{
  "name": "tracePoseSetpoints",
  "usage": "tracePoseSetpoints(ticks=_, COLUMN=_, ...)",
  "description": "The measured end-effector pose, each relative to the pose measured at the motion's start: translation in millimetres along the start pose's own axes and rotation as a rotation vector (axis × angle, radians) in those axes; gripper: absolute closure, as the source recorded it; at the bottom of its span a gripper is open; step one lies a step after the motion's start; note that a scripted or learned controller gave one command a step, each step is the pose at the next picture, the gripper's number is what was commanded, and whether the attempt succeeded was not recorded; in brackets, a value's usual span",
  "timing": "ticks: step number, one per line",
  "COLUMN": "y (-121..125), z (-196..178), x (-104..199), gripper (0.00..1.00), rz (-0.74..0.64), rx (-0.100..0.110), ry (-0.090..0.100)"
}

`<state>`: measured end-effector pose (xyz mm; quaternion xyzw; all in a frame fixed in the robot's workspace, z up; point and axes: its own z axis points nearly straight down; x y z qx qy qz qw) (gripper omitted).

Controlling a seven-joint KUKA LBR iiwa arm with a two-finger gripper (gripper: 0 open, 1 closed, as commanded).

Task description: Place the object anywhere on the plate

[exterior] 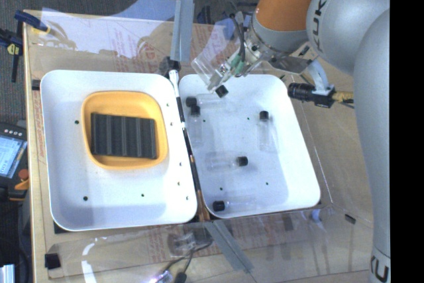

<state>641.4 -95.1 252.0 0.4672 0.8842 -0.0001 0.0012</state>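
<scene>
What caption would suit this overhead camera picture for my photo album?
Grey-and-orange robot arm poises its claw over the right white bin, while a yellow plate bearing a dark ridged block sits in the left bin.

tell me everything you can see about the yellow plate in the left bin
The yellow plate is a rounded rectangle with a broad, smooth raised rim that looks like plastic. It lies flat in the left bin, towards the bin's far side. A dark grey ribbed block with four lengthwise ridges rests in its recessed middle, covering most of it. The claw is apart from it.

Yellow plate [123,107] — dark ribbed object [124,136] — in a white bin [66,175].
</scene>
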Motion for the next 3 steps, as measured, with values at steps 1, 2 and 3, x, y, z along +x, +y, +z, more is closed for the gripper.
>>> tracePoseSetpoints(ticks=1, y=14, z=61, x=32, gripper=1.0, rz=-0.093, rx=0.003, ry=0.004)
tracePoseSetpoints(ticks=2, y=9, z=60, x=55, gripper=1.0, rz=-0.278, rx=0.003, ry=0.004)
tracePoseSetpoints(ticks=3, y=9, z=60, x=54, gripper=0.0, rz=-0.278, rx=0.003, ry=0.004)
